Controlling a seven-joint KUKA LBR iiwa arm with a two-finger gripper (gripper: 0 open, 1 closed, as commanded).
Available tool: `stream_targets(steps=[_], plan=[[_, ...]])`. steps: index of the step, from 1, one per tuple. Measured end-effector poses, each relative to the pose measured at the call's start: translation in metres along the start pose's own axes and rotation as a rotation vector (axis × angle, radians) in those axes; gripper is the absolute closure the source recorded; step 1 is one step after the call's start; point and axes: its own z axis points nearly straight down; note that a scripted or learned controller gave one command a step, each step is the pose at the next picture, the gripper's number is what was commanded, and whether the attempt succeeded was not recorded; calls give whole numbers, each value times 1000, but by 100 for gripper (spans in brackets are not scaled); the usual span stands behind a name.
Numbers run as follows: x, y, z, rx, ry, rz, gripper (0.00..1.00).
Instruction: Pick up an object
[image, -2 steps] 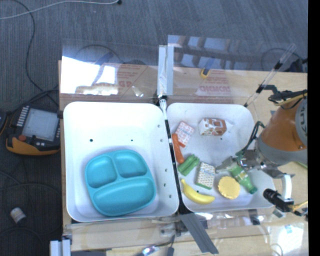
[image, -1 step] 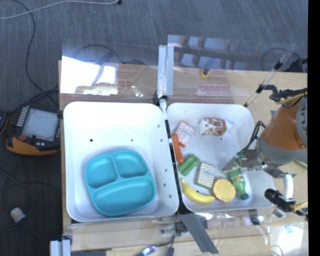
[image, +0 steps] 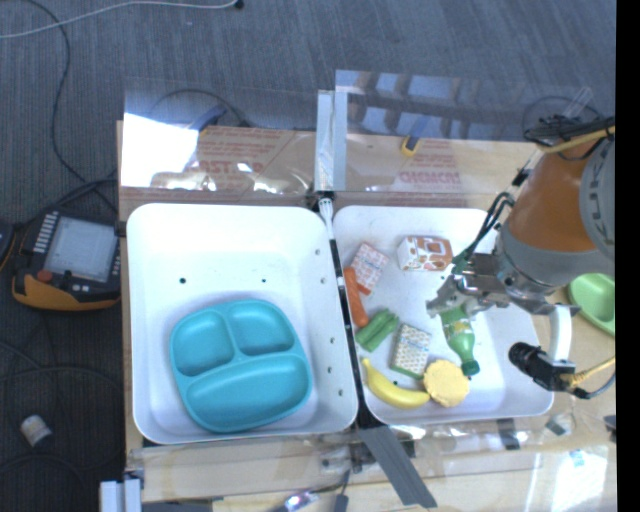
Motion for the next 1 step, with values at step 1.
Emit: stream_targets(steps=[1], plan=[[27,-13,-70,-1,-1,-223,100]])
